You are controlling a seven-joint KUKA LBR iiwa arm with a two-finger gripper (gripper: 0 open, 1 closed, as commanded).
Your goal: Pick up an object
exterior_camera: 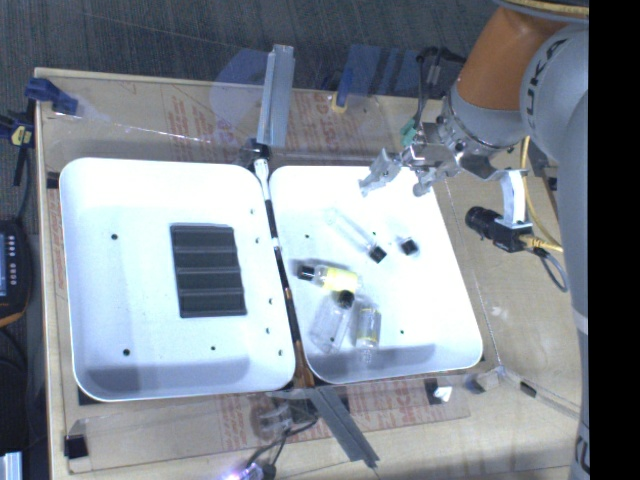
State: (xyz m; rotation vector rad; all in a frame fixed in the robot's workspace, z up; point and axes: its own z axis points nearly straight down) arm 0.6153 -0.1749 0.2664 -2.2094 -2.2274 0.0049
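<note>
Two white bins (160,368): one black ridged block (208,270), three clear bottles (340,308).

a black ribbed block (208,270) lies flat in the left bin (90,198). blue clamps (368,70) sit at the far edge of the wooden surface (140,108).

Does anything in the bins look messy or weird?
A little. In the right bin, small clear bottles lie tipped over in a jumble near the front, some touching, with one yellow-marked bottle on its side. The dark ridged block in the left bin sits straight. I see no spill.
</note>
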